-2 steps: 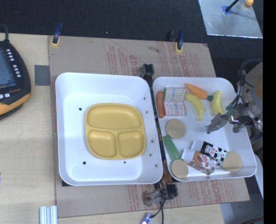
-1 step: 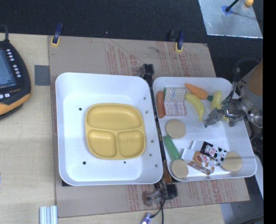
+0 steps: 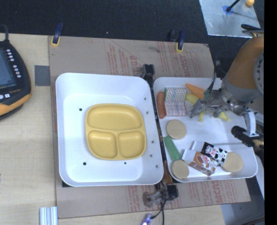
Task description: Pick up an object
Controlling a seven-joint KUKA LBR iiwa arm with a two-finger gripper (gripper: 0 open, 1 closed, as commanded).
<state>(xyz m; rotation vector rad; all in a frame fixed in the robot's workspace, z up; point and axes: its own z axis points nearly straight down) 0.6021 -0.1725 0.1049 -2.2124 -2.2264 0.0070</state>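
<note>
The right bin holds several small items: a sausage, a sprinkled wafer, an orange carrot, a yellow piece, a green stick, three round biscuits, a brown packet and a cow-patterned piece. My gripper hangs low over the bin's back right part, just right of the carrot and yellow piece. Its grey fingers are spread open, with nothing held between them. A small yellow bit lies under them.
The left bin holds a yellow divided plate. A teach pendant lies on the bench at the far left. Clamps pin the cardboard at the back. The arm's grey and orange body covers the right bin's far right corner.
</note>
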